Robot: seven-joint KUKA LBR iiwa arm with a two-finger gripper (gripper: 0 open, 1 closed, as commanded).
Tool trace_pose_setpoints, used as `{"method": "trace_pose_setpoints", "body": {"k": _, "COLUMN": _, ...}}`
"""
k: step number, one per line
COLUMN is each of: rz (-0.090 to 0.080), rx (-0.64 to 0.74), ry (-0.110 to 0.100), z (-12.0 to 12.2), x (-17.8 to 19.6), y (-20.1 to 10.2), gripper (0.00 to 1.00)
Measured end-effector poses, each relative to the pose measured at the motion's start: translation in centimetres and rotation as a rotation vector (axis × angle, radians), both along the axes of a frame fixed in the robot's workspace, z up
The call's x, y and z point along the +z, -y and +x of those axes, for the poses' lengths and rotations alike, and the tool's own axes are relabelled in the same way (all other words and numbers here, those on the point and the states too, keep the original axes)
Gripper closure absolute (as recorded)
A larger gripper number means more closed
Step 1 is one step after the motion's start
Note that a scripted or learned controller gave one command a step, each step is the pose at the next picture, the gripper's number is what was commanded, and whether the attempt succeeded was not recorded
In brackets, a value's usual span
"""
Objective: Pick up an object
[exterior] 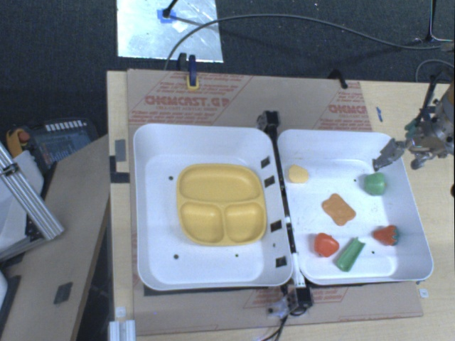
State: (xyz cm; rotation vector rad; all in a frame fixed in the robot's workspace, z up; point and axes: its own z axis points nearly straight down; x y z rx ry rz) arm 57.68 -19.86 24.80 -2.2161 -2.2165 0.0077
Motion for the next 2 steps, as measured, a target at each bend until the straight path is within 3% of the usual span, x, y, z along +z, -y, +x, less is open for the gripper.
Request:
{"method": "trace_pose_setpoints", "body": {"k": 1, "rz": -0.002, "rx": 0.003, "ry": 0.010, "z": 0.2, "x": 0.6, "y": -0.1, "gripper": 0.00}}
{"method": "trace_pose_setpoints", "body": {"k": 2, "rz": -0.002, "rx": 0.005, "ry": 0.007, "z": 1.3, "x": -4.4, "y": -0.3, "gripper": 0.00}}
